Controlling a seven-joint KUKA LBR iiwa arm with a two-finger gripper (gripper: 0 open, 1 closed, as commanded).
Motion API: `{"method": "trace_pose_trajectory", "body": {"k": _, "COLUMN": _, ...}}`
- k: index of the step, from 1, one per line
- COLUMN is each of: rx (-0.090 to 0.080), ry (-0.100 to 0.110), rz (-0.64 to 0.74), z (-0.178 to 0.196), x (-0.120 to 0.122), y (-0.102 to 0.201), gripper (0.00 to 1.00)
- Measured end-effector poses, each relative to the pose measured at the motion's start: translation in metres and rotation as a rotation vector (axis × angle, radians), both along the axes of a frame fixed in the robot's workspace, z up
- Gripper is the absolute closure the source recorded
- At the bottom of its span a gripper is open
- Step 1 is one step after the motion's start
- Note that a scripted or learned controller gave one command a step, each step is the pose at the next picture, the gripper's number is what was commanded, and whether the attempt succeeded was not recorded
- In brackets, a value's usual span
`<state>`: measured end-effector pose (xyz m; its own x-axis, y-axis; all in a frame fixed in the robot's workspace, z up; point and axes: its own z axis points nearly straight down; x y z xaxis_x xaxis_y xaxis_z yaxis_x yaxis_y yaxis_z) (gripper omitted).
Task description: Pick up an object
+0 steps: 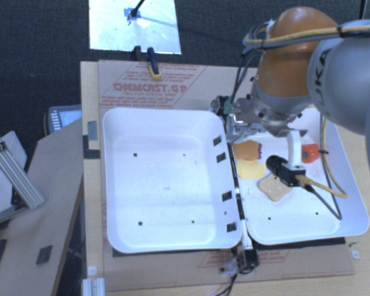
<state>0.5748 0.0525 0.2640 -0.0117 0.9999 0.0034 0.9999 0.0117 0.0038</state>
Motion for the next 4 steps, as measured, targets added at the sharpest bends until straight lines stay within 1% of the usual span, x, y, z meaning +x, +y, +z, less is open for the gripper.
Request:
{"method": "trace_pose_trajectory", "body": {"k": 1, "rx": -0.003, "ry": 0.003, "rz": -0.014, "z": 0.025, "x": -0.056, "y": -0.04, "gripper": 1.0}}
{"method": "trace_pose_trajectory", "body": {"k": 2, "rx": 0.0, "ry": -0.012, "rz": -0.002, "z": 0.139, "x": -0.035, "y": 0.016, "gripper": 1.0}}
{"method": "trace_pose_trajectory", "body": {"k": 3, "rx": -0.001, "ry": 0.005, "rz": 0.0, "z": 0.122, "x": -0.084, "y": 0.086, "gripper": 1.0}}
{"method": "trace_pose_trajectory", "body": {"k": 4, "rx": 0.005, "ry": -0.015, "rz": -0.003, "z": 0.28, "x": -0.088, "y": 0.116, "gripper": 1.0}}
